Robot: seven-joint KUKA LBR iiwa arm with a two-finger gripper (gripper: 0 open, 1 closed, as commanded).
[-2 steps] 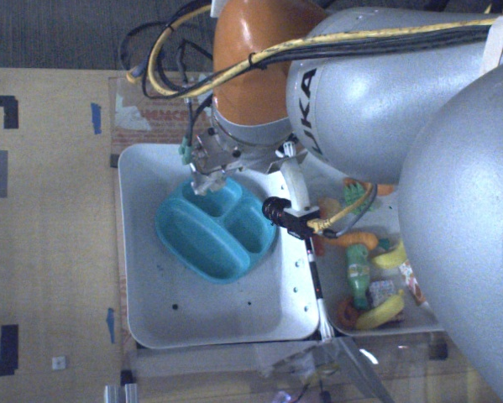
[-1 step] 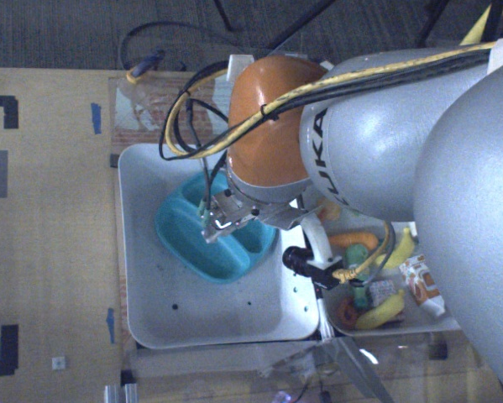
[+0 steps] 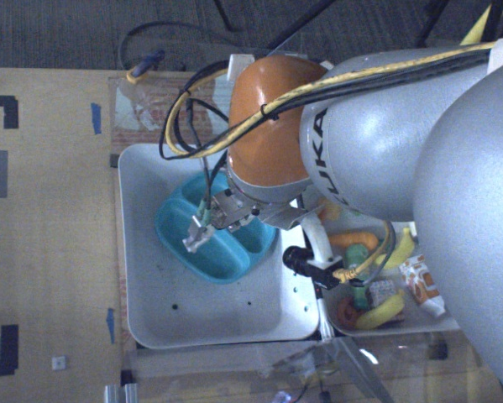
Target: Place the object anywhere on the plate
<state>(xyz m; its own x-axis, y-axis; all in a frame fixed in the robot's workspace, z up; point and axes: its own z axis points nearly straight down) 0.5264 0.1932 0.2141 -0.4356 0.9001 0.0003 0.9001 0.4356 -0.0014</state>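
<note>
A blue divided plate [image 3: 224,261] lies in the left white bin [image 3: 150,292], toward its far right side. My gripper [image 3: 198,231] hangs low over the plate's left compartment, close to the ridge between the compartments. The orange band and grey wrist hide the far part of the plate. A small greenish speck shows near the gripper tip, but it is too small to identify.
The right bin [image 3: 440,324] holds several toy foods: an orange carrot [image 3: 352,241], two yellow bananas [image 3: 384,309], a red-and-white packet [image 3: 422,285] and a reddish piece [image 3: 345,313]. Black and yellow cables [image 3: 180,120] loop over the left bin's far edge. The arm covers most of the right bin.
</note>
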